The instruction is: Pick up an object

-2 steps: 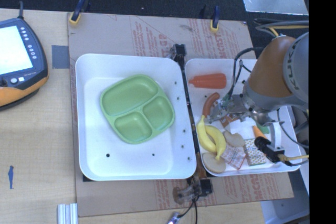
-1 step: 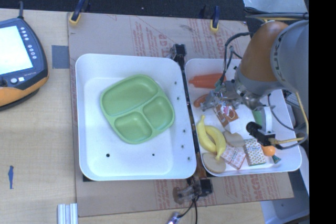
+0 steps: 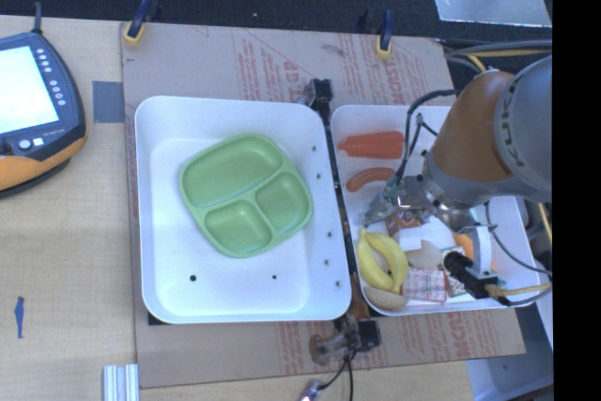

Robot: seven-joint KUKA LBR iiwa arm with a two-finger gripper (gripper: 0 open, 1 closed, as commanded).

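A: Start at the near edge. What lies there?

B: A black cable clamp (image 3: 349, 340) sits at the near edge of the brown board (image 3: 235, 61), between the two bins. Just beyond it, in the near part of the right bin (image 3: 347, 122), a yellow banana (image 3: 383, 261) lies beside a pale bread-like piece (image 3: 385, 299) and a small printed packet (image 3: 427, 285).

A: And the arm?

B: The grey arm (image 3: 507, 136) with its orange band reaches in from the right and hangs over the middle of the right bin. The gripper (image 3: 402, 202) is low among the clutter, just beyond the banana. I cannot tell whether it is spread or closed, nor whether anything is caught in it.

A: What lies further back in that bin?

B: A reddish sausage (image 3: 368, 177) lies just left of the wrist, and an orange carrot-like piece (image 3: 372, 145) lies beyond it, near the far wall.

A: And the left bin?

B: The left bin (image 3: 160, 202) holds a green divided plate (image 3: 246, 193) with three compartments, lying flat near its middle, well apart from the gripper.

A: Anything outside the bins?

B: A control pendant (image 3: 33, 113) with an orange rim lies on the wooden bench (image 3: 66, 277) to the far left, and blue and yellow clamps (image 3: 138, 21) grip the board's far edge
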